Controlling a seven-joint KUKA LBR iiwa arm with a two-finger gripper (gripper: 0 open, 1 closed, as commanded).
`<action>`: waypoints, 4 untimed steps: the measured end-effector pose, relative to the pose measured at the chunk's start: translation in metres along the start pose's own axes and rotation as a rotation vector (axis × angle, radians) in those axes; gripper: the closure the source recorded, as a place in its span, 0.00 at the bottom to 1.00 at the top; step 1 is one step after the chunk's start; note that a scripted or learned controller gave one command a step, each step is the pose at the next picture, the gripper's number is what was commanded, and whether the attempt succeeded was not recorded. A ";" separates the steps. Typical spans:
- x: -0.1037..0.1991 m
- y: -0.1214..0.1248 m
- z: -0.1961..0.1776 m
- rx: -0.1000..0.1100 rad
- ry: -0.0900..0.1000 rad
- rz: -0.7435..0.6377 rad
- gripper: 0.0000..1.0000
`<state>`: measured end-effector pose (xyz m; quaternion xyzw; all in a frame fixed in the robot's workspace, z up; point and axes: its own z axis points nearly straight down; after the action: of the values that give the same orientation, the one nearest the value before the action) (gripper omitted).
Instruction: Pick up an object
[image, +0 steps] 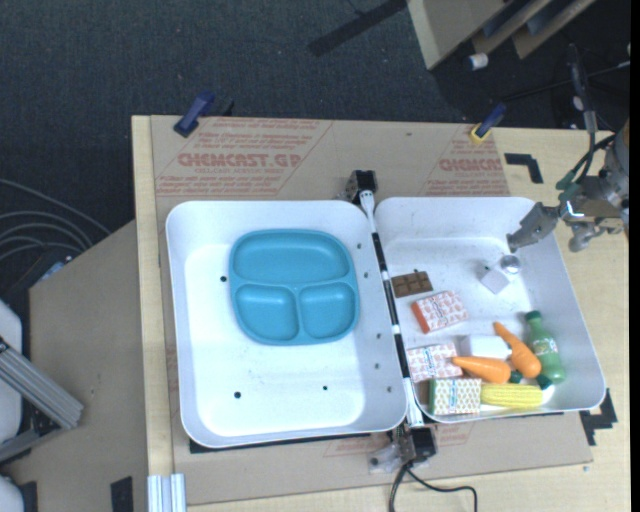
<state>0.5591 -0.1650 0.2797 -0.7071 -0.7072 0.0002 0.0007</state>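
Note:
The right bin (560, 290) holds several small items. A brown chocolate bar (410, 285) lies near its left wall, with an orange-and-white box (439, 311) below it. Two carrots (483, 368) (518, 349), a green bottle (543, 350), a corn cob (512, 397) and two printed boxes (431, 360) (455, 396) crowd the near right corner. A small grey piece (494, 281) and a silver cap (509, 265) sit mid-bin. My gripper (556, 232) hovers over the bin's far right edge, open, with nothing between its fingers (526, 229).
The left bin (200, 330) carries a blue divided plate (293, 285). A black hinge strip (385, 300) runs between the bins. Clamps (198, 113) (488, 122) sit on the far edge of the brown board.

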 end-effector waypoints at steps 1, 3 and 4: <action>-0.006 0.041 0.134 0.002 0.001 0.000 0.00; 0.063 0.049 0.193 -0.004 -0.004 0.001 0.00; 0.067 0.041 0.192 -0.010 -0.010 0.005 0.00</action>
<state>0.6002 -0.0981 0.0879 -0.7087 -0.7055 -0.0001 -0.0063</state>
